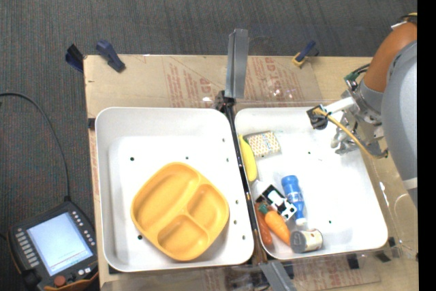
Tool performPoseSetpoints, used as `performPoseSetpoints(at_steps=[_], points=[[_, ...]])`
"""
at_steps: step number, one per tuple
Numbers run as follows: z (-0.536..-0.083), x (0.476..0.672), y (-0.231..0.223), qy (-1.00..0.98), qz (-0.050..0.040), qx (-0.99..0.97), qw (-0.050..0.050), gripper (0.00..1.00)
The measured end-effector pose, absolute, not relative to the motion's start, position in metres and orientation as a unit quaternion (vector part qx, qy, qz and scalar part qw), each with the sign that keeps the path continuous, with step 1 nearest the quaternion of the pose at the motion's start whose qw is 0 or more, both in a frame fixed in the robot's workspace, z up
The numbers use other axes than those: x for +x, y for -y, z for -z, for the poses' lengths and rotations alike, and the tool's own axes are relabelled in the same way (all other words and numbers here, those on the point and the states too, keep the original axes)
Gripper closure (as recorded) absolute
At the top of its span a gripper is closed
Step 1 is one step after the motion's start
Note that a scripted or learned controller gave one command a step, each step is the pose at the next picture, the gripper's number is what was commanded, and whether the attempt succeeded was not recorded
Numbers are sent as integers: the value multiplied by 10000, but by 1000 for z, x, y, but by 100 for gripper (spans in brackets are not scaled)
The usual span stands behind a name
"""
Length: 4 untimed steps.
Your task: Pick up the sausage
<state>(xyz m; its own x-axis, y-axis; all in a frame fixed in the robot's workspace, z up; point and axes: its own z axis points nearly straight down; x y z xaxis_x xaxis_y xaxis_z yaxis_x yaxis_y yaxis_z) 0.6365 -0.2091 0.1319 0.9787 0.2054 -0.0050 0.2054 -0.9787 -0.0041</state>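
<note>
The sausage (261,230), thin and reddish-brown, lies in the right bin's (354,215) near-left corner, wedged between the wall and the carrot (276,225), likely light, soft and slick, best pinched mid-length across its width; the gripper (343,138) hangs far right, its opening unreadable.

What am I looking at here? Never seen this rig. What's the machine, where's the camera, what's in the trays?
One fixed camera looks down at a slant on a bench with two shallow white bins. The grey robot arm with an orange band reaches in from the right; its gripper hangs over the right bin, near that bin's upper right corner, with nothing visibly between its fingers. The left bin holds a yellow divided plate. The right bin holds a banana, a patterned sponge-like block, a blue bottle, a carrot, a small can and a reddish sausage at the left wall. A handheld control pendant lies on the floor.
</note>
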Motion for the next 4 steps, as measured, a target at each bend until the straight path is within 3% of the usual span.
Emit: performPoseSetpoints(at_steps=[1,2,3,4], points=[[-191,600,208,1009,-19,-9949,20,100],[-212,526,213,996,-27,-9950,22,100],[-155,581,210,1021,-27,-9948,23,100],[-164,581,209,1028,-38,-9947,39,100]])
